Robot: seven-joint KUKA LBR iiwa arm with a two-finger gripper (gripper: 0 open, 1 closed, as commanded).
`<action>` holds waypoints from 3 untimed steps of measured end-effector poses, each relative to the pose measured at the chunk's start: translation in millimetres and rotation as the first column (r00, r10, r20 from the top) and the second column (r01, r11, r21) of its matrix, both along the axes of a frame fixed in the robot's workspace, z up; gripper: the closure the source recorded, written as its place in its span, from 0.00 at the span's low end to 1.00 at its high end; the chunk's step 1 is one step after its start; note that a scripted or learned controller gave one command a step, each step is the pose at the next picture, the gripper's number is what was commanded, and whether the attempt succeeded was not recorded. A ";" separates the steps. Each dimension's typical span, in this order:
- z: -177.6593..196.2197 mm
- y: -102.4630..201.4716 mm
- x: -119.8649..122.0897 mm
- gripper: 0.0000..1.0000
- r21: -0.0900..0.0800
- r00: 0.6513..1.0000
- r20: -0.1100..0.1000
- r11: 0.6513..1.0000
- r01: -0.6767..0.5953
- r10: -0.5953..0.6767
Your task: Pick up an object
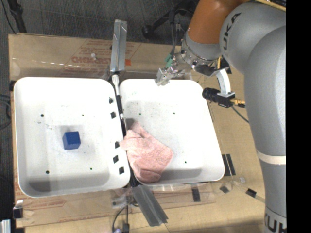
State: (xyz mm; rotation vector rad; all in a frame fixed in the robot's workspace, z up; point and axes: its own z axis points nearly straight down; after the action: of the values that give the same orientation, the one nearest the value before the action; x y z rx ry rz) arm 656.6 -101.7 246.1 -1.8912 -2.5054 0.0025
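A small blue cube (pixel 71 140) sits in the left bin (pixel 29 93), left of its middle. A crumpled pink cloth (pixel 146 153) lies in the right bin (pixel 194 130), against the divider at the near left. My gripper (pixel 166 75) hangs over the far rim of the right bin, well away from both objects. Nothing shows between its fingertips.
A grey bar (pixel 118 47) stands upright behind the bins at the divider. The bins rest on a brown cardboard-covered bench (pixel 58 52). The arm's large grey body (pixel 262 81) fills the right side.
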 end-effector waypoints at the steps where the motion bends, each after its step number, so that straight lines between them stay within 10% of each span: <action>1: 10.3 1.2 0.5 1.00 0.000 1.000 0.000 1.000 -0.005 0.005; 3: 2.1 -1.7 0.7 1.00 -0.001 1.000 -0.001 1.000 0.007 -0.007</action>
State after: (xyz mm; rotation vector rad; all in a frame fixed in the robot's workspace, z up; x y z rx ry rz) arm 657.3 -103.4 248.2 -1.8998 -2.4986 0.0057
